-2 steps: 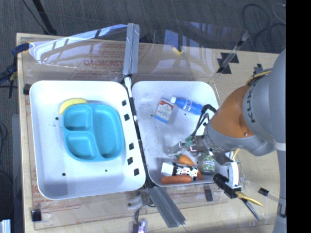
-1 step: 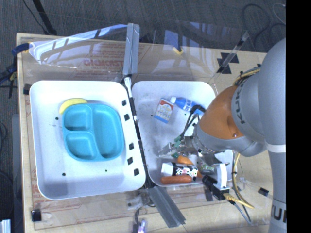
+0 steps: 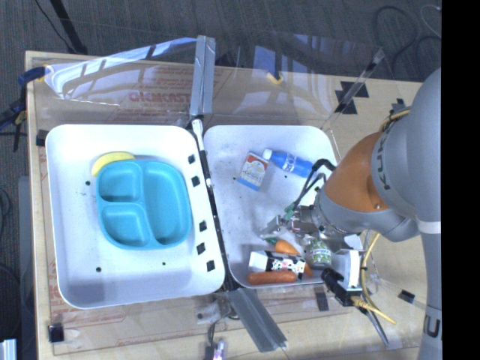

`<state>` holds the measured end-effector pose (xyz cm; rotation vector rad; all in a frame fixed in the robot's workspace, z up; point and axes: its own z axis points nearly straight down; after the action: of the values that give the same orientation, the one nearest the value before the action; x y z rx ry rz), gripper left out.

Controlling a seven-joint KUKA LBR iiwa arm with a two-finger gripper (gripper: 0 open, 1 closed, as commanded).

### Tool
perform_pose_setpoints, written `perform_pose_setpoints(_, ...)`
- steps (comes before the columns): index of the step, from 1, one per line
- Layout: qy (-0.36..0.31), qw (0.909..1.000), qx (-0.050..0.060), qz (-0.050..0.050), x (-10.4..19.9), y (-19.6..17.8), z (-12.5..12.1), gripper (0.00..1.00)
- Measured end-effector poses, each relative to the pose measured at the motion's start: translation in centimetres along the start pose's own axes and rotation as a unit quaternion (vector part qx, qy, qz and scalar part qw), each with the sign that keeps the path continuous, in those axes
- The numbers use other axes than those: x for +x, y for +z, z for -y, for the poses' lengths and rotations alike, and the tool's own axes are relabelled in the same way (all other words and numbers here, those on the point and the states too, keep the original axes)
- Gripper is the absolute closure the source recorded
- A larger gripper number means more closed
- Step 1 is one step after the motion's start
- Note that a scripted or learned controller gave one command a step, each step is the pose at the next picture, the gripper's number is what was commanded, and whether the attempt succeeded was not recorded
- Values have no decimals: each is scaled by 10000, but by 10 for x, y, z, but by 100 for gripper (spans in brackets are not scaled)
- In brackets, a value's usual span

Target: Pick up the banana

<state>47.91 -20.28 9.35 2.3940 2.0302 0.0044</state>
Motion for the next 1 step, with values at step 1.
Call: perform_pose_setpoints(1,-237,9997,19,-8,28,2,6,0)
